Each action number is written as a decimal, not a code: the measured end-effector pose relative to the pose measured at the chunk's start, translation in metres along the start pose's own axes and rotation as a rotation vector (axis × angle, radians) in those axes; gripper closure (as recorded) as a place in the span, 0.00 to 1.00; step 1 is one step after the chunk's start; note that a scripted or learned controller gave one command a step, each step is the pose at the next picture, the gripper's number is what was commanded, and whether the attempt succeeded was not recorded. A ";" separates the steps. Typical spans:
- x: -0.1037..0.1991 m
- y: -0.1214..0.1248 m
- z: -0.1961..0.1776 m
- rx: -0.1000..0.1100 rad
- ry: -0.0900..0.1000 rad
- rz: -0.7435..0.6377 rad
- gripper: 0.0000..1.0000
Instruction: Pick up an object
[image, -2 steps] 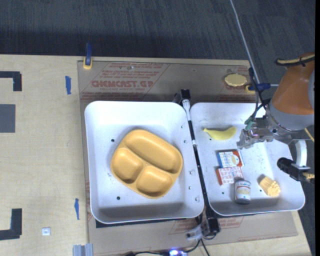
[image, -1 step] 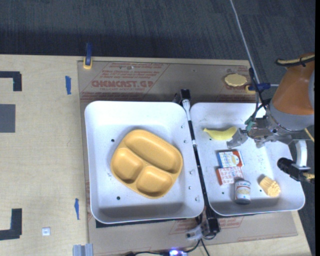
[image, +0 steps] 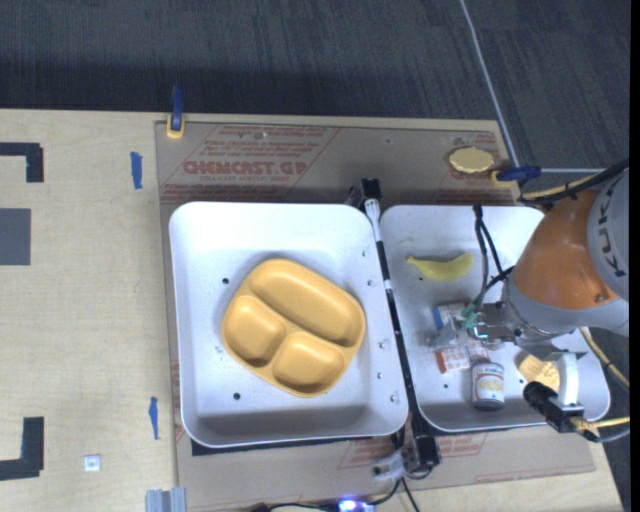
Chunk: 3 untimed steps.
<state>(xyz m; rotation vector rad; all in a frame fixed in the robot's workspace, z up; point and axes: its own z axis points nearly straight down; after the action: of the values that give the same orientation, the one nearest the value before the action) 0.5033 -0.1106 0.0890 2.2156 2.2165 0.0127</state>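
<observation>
Yellow banana (image: 441, 266) in right bin (image: 430, 225)

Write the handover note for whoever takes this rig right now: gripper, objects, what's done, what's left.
Gripper: low in the right white bin, over a small clutter of packets; its grip state is hidden from this angle.
Objects: yellow banana toward the back of the right bin, small white-labelled jar near its front, yellow three-compartment plastic tray in the left white bin.
Done: nothing visibly lifted.
Left: secure and lift one object.

A yellow tray (image: 291, 326) fills the left bin (image: 195, 240). In the right bin (image: 420, 225), the gripper (image: 470, 326) hangs over small items below a banana (image: 440, 266).
</observation>
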 end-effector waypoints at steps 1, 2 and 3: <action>0.017 -0.022 0.002 0.004 -0.002 0.001 0.00; 0.017 -0.021 -0.007 0.001 -0.003 0.001 1.00; 0.017 -0.021 -0.007 0.001 -0.003 0.001 0.00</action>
<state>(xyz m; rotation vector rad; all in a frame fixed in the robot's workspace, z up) 0.4825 -0.0939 0.0960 2.2159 2.2148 0.0087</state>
